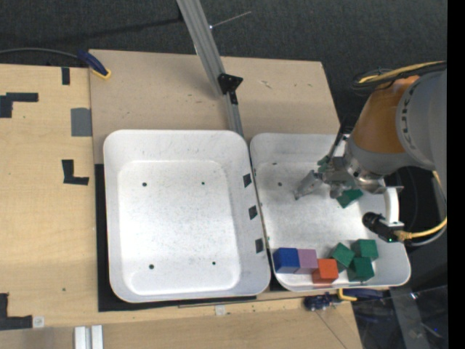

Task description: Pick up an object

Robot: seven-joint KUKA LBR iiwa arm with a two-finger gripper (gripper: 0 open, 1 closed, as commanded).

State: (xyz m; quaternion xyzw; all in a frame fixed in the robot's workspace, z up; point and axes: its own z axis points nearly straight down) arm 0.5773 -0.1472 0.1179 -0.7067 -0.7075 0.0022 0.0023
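My gripper (pixel 320 192) hangs over the upper part of the right bin (pixel 290 151) and looks open. One grey finger (pixel 305 187) points down-left, the other sits by a small green block (pixel 352 197). That block lies just beside the right finger, not clearly between the two. Along the bin's front edge lie a blue block (pixel 287 259), a lilac block (pixel 308 259), an orange block (pixel 327 269) and three green blocks (pixel 356 259).
The left bin (pixel 174 217) stands next to the right one, sharing a raised rim. A slanted metal pole (pixel 207 46) runs down from the top to between the bins. A black and yellow cable (pixel 392 231) hangs at the arm's right.
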